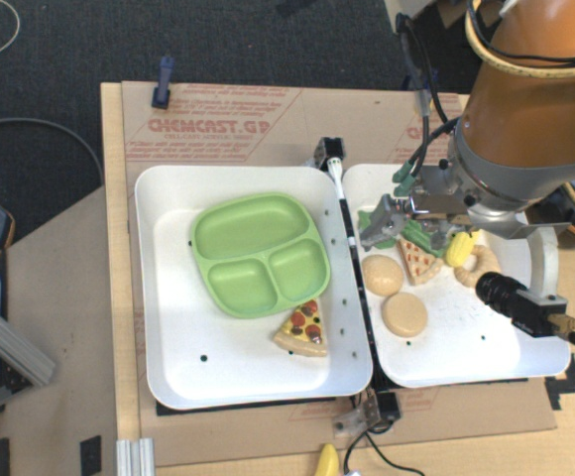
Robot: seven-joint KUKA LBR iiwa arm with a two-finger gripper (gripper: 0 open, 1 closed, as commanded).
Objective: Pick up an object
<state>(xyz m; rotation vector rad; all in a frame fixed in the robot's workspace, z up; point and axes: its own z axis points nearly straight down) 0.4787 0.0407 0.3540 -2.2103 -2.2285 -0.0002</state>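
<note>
Pizza toy (419, 262) lies below the gripper (399, 218); finger spread unclear. Descend straight, centred, clear of the bun (382, 275).

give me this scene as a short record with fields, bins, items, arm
left bin: green three-compartment plastic tray; toy pizza slice just in front of it
right bin: two round beige toy buns, second pizza slice, yellow toy piece, green toy item
arm: grey and orange, over right bin
tool: low over green item; grip cannot be judged
</note>
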